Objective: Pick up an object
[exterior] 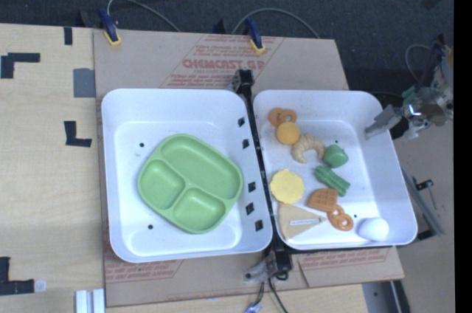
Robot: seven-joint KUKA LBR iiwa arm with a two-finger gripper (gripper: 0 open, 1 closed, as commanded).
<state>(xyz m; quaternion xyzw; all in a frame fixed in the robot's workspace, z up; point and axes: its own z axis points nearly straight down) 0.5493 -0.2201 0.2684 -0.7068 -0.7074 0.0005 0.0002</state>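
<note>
Toy food (310, 175) lies scattered in your right bin (383, 156), none of it lifted.
Your gripper (409, 116) hangs at that bin's right rim, well apart from the pieces; you cannot tell how far it is open. A green divided plate (190, 182) sits in the left bin (122, 156).

Both bins look like smooth white plastic with a slight sheen: the left bin (118, 156) and the right bin (383, 179). The green divided plate (190, 182) is matt plastic. The toy foods, such as the white egg (373, 229) and the green pepper (335, 155), look like smooth plastic. A sheet of brown cardboard (221, 60) with red print lies under the bins, on a pale wooden bench (37, 156).
</note>
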